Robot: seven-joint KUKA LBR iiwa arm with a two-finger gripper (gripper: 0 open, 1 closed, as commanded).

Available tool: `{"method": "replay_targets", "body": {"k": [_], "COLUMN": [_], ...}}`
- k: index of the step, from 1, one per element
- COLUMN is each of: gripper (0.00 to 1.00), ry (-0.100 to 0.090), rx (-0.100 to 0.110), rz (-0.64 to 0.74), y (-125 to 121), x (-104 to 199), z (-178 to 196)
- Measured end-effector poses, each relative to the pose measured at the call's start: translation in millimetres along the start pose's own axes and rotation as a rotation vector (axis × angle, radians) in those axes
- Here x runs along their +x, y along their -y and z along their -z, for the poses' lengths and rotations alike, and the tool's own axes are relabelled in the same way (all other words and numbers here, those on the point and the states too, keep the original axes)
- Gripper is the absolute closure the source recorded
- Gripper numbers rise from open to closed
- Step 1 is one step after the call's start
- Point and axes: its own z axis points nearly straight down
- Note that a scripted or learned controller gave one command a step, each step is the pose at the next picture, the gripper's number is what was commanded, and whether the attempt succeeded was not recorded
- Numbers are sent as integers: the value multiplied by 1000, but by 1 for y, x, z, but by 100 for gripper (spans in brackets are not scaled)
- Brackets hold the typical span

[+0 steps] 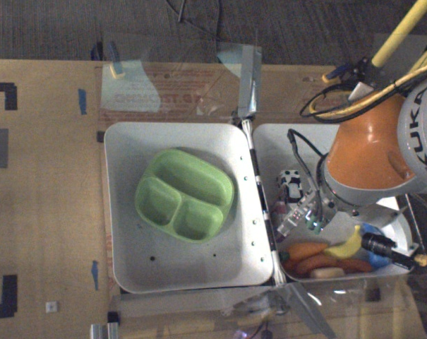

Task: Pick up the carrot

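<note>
Lying near the front wall of the right bin (269,154), the carrot (306,250) is an orange tapered shape set roughly crosswise among a small heap of toy food. Just in front of it sits a darker, red-orange piece (325,263), long and rounded, which could be a sausage or a second vegetable; the two appear to touch. A pale, flat piece (326,272) lies against the front wall beside that. A yellow banana (347,246) curves up just right of the carrot, its lower end close to the carrot's thick end. Further right are blue pieces (377,260), partly covered by a black cylindrical part that reaches in from the right.

Above the heap hangs the gripper (298,214), its metal and clear parts pointing down and to the left, over the bin floor just behind the carrot. Whether it is clenched or released cannot be told from this angle, and nothing can be seen held in it. A small black-and-white object (291,184) sits just behind it. The arm's orange band (368,150) and grey wrist cover much of the bin's back right part, with black and yellow cables trailing off behind.

The left bin (121,210) holds a green divided plate (185,195) with three compartments, turned at a slant near the middle. Both bins rest on a tan bench (44,189) marked with black and blue tape.
</note>
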Motion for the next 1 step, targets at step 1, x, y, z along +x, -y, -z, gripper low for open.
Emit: {"method": "replay_targets", "body": {"k": [1], "gripper": [100], "ry": [0], "rx": [0], "rz": [394], "y": [9], "x": [-9], "z": [0]}}
